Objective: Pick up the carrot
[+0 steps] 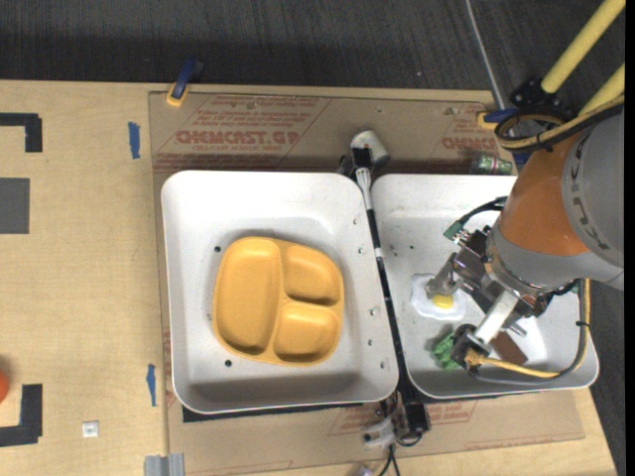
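Observation:
My gripper (pixel 444 284) hangs low in the right bin (pixel 417 201), right over a white fried-egg toy with a yellow yolk (pixel 437 300). A green leafy toy (pixel 448 350) lies near the bin's front wall, just below the gripper. A brown piece (pixel 513 346) lies to the right of it, partly under the wrist. The grey and orange arm (pixel 551 211) covers much of the right bin's floor and hides what lies beneath it.
The left bin (pixel 189 266) holds a yellow divided plate (pixel 280 298). A ridge with a black cable (pixel 375 256) separates the two bins. A small red-orange thing (pixel 3 387) sits at the bench's far left edge. A blue and yellow clamp (pixel 183 82) sits behind the bins.

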Action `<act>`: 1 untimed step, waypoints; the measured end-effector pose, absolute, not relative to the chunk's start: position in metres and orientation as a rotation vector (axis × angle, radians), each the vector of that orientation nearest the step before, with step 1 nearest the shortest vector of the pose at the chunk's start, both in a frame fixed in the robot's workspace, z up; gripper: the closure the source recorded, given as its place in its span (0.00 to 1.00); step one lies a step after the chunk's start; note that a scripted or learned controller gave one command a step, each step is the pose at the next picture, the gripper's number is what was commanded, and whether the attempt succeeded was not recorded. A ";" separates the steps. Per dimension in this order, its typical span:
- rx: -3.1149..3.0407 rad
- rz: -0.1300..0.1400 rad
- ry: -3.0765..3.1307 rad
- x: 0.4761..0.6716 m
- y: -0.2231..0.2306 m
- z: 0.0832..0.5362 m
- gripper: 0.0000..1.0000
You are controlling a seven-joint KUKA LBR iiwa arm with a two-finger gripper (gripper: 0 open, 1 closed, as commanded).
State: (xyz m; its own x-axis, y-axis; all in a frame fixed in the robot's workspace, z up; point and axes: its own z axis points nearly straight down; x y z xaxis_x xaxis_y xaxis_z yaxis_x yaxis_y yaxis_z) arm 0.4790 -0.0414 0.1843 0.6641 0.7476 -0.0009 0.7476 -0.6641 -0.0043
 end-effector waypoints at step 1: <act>-2.861 0.004 -1.290 0.480 -0.041 0.194 1.00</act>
State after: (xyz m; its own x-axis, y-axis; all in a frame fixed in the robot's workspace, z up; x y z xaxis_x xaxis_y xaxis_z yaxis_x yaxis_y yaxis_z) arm 0.4797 -0.0411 0.1940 0.6621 0.7494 -0.0008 0.7494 -0.6621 -0.0041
